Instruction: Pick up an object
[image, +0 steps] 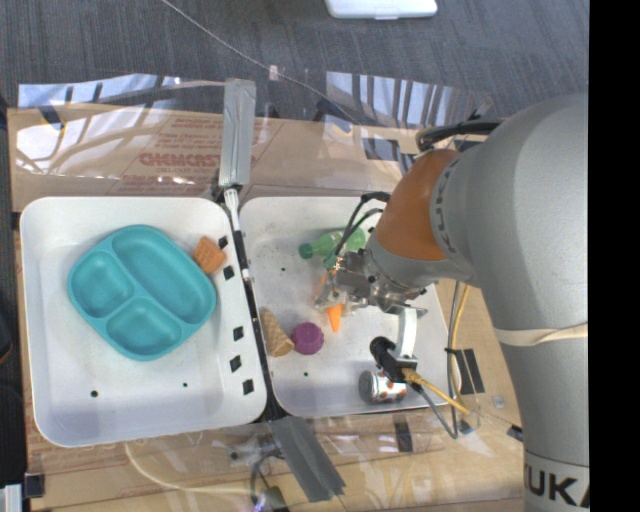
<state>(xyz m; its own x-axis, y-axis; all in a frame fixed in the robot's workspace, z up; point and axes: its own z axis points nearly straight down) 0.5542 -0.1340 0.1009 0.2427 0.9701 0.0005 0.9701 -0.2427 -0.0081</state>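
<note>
While the arm (440, 215) hangs over the right bin (290, 215), I cannot tell the jaws' state. Beside the orange carrot (334, 318), toward the divider, lie the purple ball (308, 338) and cone (276, 333).

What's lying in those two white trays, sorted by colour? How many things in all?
Teal: 1, the divided plate
Tan or brown: 2, the waffle piece and the cone
Purple: 1, the purple ball
Orange: 1, the carrot
Green: 1, the green toy, partly under the arm
Silver: 1, the can
Total: 7
</note>
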